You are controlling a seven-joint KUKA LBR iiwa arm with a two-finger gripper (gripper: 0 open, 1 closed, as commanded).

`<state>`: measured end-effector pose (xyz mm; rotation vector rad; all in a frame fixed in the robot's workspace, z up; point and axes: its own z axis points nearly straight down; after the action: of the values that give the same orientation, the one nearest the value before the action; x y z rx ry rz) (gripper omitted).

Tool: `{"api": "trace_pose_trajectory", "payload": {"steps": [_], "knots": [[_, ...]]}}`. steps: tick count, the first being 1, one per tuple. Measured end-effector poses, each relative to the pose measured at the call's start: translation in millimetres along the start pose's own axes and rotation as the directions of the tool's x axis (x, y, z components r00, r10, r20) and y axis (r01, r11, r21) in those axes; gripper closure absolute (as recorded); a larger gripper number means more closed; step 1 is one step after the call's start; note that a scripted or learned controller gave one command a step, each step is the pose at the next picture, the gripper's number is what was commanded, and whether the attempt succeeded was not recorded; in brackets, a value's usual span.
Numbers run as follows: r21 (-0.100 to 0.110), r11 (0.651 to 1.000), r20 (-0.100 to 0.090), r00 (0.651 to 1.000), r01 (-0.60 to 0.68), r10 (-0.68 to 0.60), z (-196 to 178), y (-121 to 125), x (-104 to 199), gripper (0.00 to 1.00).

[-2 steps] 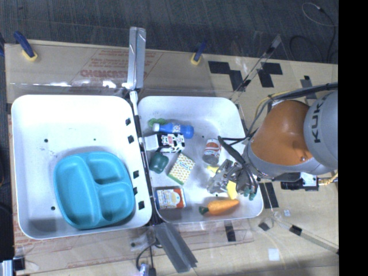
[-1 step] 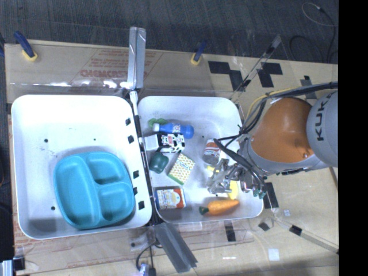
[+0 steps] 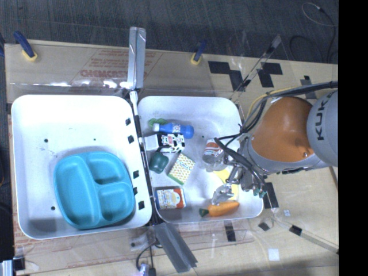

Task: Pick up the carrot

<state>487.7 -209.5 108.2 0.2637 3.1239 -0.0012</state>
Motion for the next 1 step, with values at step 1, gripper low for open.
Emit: {"api": "trace_pose_trajectory", "payload": {"steps": [1], "knots": [[0.0, 0.998, 0.02, 0.998, 0.067, -0.067, 8.0, 2.5, 1.4, 0.0]]}}
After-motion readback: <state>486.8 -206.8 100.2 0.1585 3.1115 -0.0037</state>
